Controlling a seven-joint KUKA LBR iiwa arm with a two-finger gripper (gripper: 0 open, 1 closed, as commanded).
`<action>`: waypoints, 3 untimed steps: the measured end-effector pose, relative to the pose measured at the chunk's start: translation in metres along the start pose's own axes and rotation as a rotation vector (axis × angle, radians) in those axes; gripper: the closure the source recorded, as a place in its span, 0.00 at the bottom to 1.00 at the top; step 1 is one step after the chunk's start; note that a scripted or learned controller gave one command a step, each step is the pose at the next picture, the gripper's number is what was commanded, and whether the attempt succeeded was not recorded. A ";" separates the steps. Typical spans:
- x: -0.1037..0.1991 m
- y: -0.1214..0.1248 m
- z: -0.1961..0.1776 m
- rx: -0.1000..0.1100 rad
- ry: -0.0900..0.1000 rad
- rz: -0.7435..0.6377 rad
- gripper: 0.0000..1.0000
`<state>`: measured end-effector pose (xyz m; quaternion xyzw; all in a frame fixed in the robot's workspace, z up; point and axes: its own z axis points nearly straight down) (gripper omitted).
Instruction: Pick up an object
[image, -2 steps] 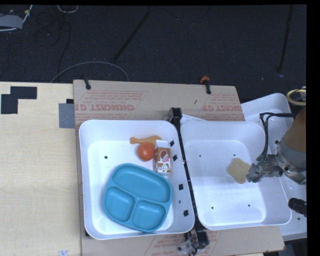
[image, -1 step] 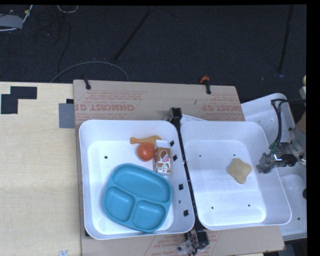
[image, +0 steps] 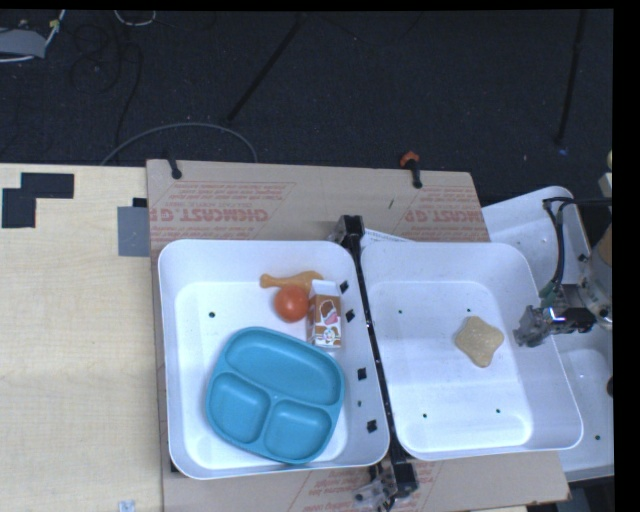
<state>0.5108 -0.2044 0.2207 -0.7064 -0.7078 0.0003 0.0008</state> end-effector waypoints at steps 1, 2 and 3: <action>0.053 0.008 0.007 0.002 0.002 -0.003 1.00; 0.098 0.018 0.013 0.002 0.001 0.000 1.00; 0.138 0.040 0.006 0.001 0.000 0.000 1.00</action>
